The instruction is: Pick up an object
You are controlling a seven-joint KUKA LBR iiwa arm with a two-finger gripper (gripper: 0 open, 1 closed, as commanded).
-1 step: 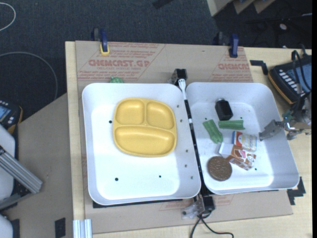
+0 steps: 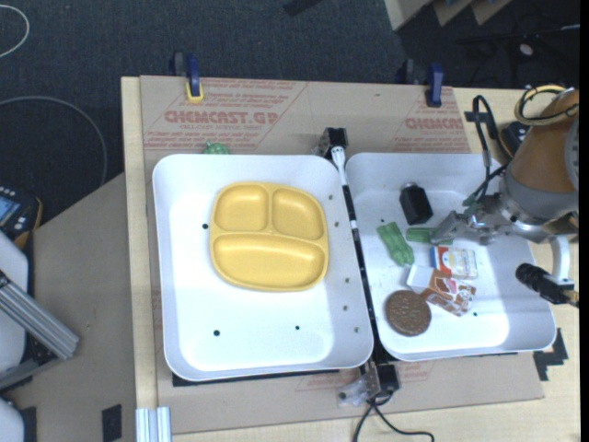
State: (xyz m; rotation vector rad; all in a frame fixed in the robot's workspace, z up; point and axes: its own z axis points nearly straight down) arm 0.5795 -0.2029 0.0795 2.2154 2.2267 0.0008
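Note:
The right bin (image 2: 479,334) holds several small items. A black block (image 2: 416,203) lies toward the back, with a green piece (image 2: 396,243) in front of it. A brown round disc (image 2: 408,312) sits near the front, and a white and red packet (image 2: 456,261) lies over an orange-brown wrapper (image 2: 451,293). My gripper (image 2: 457,226) reaches in from the right. It hangs low over the bin's middle, just above the white and red packet and right of the green piece. I see nothing held in it.
The left bin (image 2: 184,247) carries a yellow divided plate (image 2: 270,236). The grey arm with its orange band (image 2: 543,155) covers the right bin's far right corner. Blue clamps (image 2: 192,70) pin the board at the back. A black fitting (image 2: 543,284) sticks out by the right rim.

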